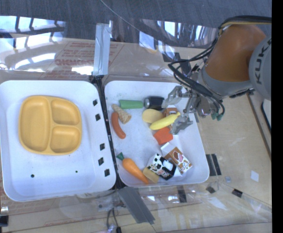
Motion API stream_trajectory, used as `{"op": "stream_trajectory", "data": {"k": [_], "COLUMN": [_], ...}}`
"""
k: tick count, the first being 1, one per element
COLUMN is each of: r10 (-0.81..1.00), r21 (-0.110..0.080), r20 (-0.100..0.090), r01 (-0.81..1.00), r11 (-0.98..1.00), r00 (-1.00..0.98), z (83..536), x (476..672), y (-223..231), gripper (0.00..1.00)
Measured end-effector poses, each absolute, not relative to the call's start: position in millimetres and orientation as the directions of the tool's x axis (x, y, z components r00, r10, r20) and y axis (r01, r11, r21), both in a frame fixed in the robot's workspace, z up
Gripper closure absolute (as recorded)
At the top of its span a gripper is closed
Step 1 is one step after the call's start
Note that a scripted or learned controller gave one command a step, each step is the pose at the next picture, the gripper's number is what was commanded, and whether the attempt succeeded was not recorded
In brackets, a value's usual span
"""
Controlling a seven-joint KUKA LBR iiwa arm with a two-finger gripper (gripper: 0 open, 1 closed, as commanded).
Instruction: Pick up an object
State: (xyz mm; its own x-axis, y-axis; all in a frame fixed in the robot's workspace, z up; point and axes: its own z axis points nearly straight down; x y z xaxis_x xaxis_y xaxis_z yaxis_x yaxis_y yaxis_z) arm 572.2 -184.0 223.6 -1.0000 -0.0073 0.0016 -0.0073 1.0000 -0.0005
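we find the two-finger gripper [179, 111] over the right white bin [196, 144], its opening indiscernible. the curved yellow plastic banana [164, 122] beneath looks light, stiff and slick; we advise gripping mid-body, across its narrow width.

This looks like a robot lab; a grey and orange arm [233, 57] with loose cables reaches over a bench [238, 140]; two white bins [6, 130] are fixed there with tape [101, 50]; one holds toy food [163, 122], the other a yellow tray [49, 125].
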Motion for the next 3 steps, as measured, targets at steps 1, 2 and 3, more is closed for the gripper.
{"op": "stream_trajectory", "data": {"k": [1,2,3], "r10": [0.171,0.355,0.456], "r21": [0.0,0.001,0.012], "r20": [0.006,-0.003,-0.045], "r01": [0.171,0.355,0.456], "r11": [0.985,0.935,0.89], "r00": [-0.985,-0.935,-0.889], "z": [138,116,107], "x": [547.0,517.7,493.4], "y": [-209,-203,-205], "gripper": [0.0,0.0,0.0]}}
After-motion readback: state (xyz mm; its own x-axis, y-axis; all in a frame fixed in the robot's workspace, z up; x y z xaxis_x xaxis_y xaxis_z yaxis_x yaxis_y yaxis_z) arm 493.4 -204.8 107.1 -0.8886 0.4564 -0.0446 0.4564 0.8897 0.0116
